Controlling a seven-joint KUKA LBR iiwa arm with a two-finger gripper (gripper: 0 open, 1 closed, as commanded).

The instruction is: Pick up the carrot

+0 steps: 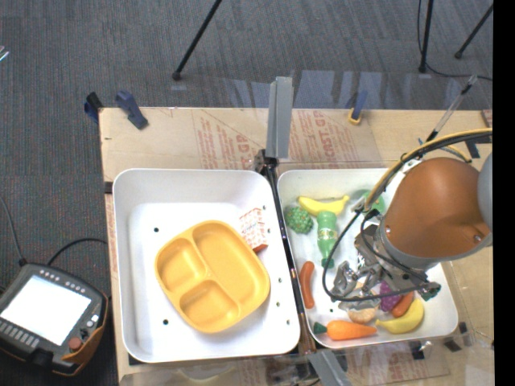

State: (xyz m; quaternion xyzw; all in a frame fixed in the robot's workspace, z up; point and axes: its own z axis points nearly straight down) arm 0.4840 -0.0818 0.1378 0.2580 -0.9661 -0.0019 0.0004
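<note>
1. The bench (185, 139), a plywood top with printed red lettering, carries two shallow white bins side by side; a pendant screen lies on the floor at the near left.
2. The left bin (137, 191) holds a yellow divided plate (212, 273) and a small red-and-white carton (253, 228) at the plate's far right corner.
3. The right bin (294, 187) is crowded with toy food. A yellow banana (322, 205) and a green bottle (326, 233) lie towards its far side, a green bumpy fruit (298, 219) is just left of them, and a slim red sausage (306, 283) lies along the left wall.
4. The arm (434, 207), its orange band uppermost, reaches in from the right and hangs over the right half of that bin.
5. The gripper (358, 284) is low among the food at the near side; whether its fingers are spread or closed cannot be told from this angle, and nothing is seen between them.
6. The carrot (350, 330) lies on its side on the bin floor by the near wall, just near of the gripper, its green tip pointing left, with a second banana (406, 318) just to its right.
7. The carrot looks like a light, stiff plastic toy with a smooth, tapering skin likely to slip. The best hold is probably across its thicker right half, clear of the banana and the wall.
</note>
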